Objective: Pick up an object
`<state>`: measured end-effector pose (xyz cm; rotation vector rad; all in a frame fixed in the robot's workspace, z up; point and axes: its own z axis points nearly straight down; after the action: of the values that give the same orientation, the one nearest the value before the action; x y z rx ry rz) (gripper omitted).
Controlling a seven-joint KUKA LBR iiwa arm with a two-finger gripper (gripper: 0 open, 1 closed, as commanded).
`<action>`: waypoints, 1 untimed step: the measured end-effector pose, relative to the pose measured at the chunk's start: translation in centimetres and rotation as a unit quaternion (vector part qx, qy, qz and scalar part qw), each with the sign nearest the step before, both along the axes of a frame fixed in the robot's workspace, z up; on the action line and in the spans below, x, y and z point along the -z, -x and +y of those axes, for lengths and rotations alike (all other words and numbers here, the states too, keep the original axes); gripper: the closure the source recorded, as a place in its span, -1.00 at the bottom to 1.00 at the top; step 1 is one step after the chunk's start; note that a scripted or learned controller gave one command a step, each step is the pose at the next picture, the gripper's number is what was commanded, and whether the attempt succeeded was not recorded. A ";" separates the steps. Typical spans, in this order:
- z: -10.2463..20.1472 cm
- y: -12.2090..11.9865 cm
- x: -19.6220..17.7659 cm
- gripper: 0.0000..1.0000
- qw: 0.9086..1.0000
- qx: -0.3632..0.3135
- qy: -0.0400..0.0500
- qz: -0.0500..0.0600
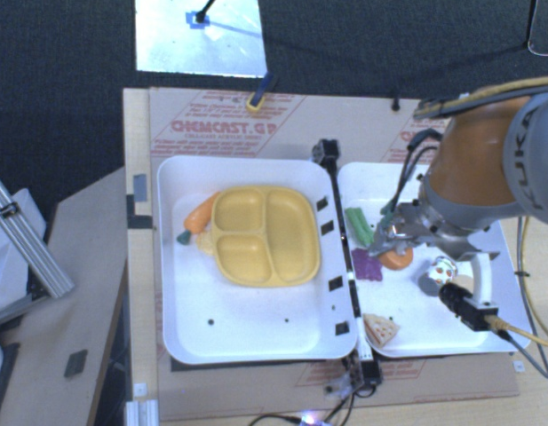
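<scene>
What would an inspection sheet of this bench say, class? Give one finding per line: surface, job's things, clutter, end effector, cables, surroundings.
Surface: two white bins, left bin, right bin.
Job's things: green piece, purple piece, orange piece, wedge in right bin.
Clutter: yellow divided plate over a carrot, left bin.
End effector: low over the orange piece; finger state unclear.
Cables: black cables at the wrist.
Surroundings: metal sheet behind the bench.

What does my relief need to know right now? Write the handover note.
Tool: low in the right bin, over the orange piece and purple piece; its state cannot be told, no hold confirmed.
Also in the right bin: green piece, tan wedge.
Left bin: yellow divided plate, carrot at its left edge.
Done: nothing seen lifted.
Left: pick up an object.
</scene>
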<state>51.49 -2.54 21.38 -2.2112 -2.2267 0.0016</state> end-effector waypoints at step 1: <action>-0.4 -0.4 -0.1 1.00 1.000 0.002 0.001 -0.002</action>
<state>51.93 -2.97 21.43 -2.2197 -2.2242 -0.0021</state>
